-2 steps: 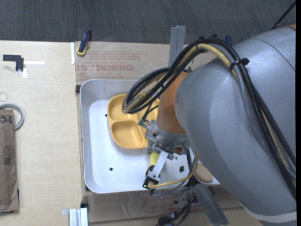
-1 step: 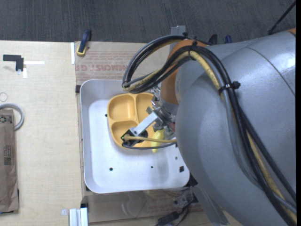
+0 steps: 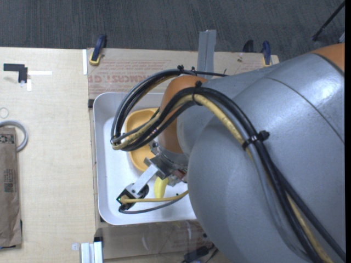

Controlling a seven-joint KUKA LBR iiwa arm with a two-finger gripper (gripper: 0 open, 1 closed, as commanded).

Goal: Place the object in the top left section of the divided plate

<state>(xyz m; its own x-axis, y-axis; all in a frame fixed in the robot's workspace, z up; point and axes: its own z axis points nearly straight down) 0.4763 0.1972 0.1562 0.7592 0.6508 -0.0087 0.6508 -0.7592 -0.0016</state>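
The white bin [image 3: 104,163] sits on a sheet of brown card [image 3: 142,73] with red print, which lies on the pale worktop [image 3: 49,147]. Inside the bin, toward its far side, is a yellow plate [image 3: 137,127]; its rim and part of its hollow show, and the rest is covered by the arm [image 3: 263,163] and its looping black cables, so the sections cannot be told apart. A small yellow piece [image 3: 159,188] stands out against the bin's white floor, nearer the camera than the plate and apart from its rim, close under the wrist. It is outside the plate, so not in the top left section. The grey arm comes in from the view's right and covers most of that side, its orange band [image 3: 184,95] above the plate. The wrist points down into the bin over the near edge of the plate. The jaws are hidden beneath the wrist: whether they are open or closed cannot be told, nor whether they touch the yellow piece. Two blue and yellow clamps [image 3: 98,49] [image 3: 266,51] grip the far edge of the card. At the view's left edge a brown paper bag [image 3: 10,190] lies flat on the worktop, well apart from the bin, and a small black block [image 3: 15,70] sits near the far left corner
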